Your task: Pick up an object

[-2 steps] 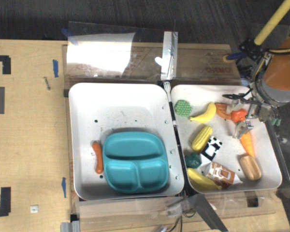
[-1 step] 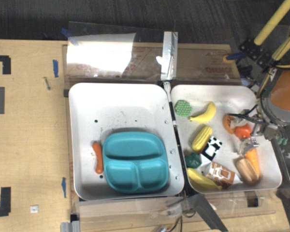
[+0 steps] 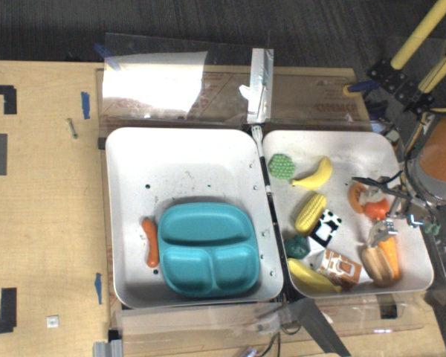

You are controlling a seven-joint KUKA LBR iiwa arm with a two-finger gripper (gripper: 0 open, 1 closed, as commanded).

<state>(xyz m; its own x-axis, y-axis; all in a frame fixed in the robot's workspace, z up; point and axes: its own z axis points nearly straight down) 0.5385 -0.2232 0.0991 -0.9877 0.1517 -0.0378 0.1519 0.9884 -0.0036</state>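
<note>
The right bin [image 3: 372,141] holds several toy foods. A green ball [image 3: 282,166] and a yellow banana [image 3: 316,174] lie at its back. A corn cob [image 3: 310,211] and a black-and-white cube [image 3: 326,227] sit in the middle. A second banana [image 3: 309,276] and a small brown box [image 3: 339,268] lie at the front, with a bread roll and carrot [image 3: 380,262] to their right. My gripper [image 3: 384,207] reaches in from the right, low over an orange-red piece [image 3: 374,208] and an orange ring-like piece [image 3: 356,193]. The arm's parts cover much of what is under it.
The left bin [image 3: 126,155] carries a teal divided plate [image 3: 208,248] with an orange sausage [image 3: 152,242] along its left side. A small teal item [image 3: 296,246] lies by the divider in the right bin. A clear plastic sheet [image 3: 156,88] rests behind the bins. Yellow poles [image 3: 430,21] stand at the back right.
</note>
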